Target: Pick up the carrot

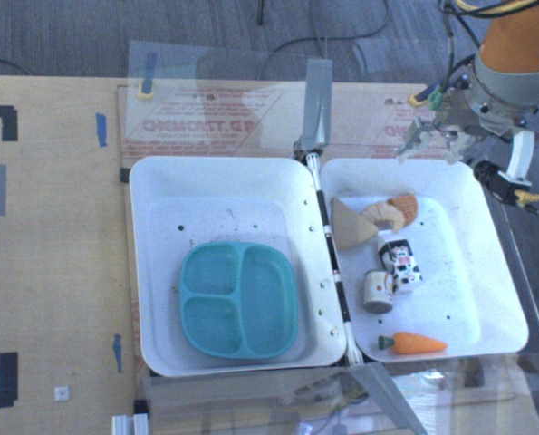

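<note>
The carrot [412,343] lies flat at the near edge of the right bin [486,261], green end pointing left. The end effector [429,141] hovers above the bin's far rim, partly blurred; its finger state cannot be determined. The arm is cut off at the frame's top.

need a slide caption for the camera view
Carrot lies at the right bin's near edge; gripper hovers over its far rim; teal tray in left bin.

We take this for a robotics lab, our signs being the taped wooden bench [52,243], two white bins [151,188] side by side, loose black cables [341,7] on grey floor, the grey-and-orange arm [514,43].
</note>
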Motion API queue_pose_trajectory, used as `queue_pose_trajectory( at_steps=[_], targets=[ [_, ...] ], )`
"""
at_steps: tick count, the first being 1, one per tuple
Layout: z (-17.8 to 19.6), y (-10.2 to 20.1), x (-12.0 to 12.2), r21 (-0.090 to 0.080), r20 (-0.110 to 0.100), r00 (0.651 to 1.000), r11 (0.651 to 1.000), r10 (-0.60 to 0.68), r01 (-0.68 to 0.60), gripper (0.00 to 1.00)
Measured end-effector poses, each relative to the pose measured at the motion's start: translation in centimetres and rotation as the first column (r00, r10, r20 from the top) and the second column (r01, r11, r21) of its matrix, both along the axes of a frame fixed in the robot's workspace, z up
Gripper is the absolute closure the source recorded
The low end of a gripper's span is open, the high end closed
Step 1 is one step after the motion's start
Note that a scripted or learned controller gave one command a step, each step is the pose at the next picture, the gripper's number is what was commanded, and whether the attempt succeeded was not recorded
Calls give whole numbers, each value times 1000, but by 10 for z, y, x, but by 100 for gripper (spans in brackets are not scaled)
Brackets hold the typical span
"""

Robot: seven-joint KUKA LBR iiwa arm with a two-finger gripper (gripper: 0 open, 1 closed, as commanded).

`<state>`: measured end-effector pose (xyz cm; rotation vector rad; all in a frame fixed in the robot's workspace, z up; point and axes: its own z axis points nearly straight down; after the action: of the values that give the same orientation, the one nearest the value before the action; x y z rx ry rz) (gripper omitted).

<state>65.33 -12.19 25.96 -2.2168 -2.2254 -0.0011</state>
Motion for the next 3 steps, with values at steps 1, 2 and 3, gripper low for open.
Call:
queue_pose_trajectory(
  at_steps=[1, 2, 3],
  targets=[
    [-156, 21, -38, -3, 8, 978, 978, 209, -209, 0],
    [-168, -40, 10, 13, -24, 967, 967, 253, -253, 0],
    [-153, -47, 12, -9, -15, 968, 968, 252, -252, 100]
  ],
)
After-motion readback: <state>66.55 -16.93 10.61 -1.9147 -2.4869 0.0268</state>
